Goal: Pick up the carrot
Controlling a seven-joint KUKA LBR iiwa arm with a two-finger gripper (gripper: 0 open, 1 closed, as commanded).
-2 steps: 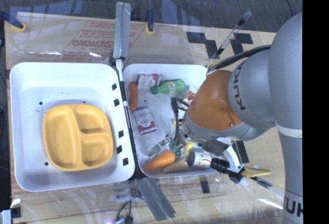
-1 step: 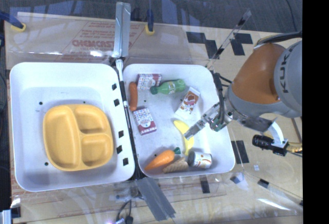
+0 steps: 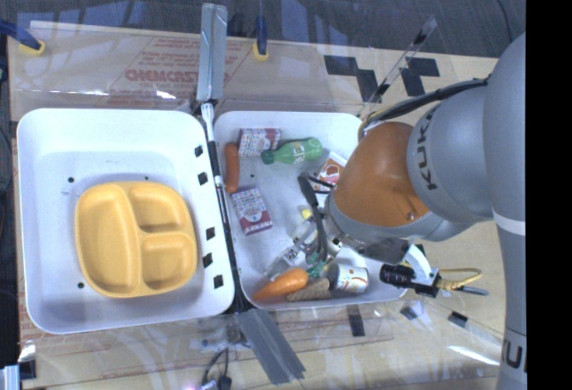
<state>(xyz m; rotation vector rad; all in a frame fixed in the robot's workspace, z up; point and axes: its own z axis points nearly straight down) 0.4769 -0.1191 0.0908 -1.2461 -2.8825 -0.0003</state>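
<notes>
My gripper [image 3: 315, 256] hanging over right bin [image 3: 268, 122] near carrot [image 3: 282, 283]; grip state unclear. Bottle [image 3: 293, 150], cartons sharing that bin. Yellow tray [image 3: 134, 236] sitting in left bin [image 3: 45, 200].

The arm [image 3: 465, 156] takes up the right of the frame as bulky, smooth grey cylinders with a matte sheen. On one rounded grey segment, black capital letters read "KUKA" [image 3: 422, 166], running at a slant. Below it bulges a glossy orange band [image 3: 380, 178], dome-shaped and catching highlights. Lower right, a pale seam line crosses the grey casing.
</notes>
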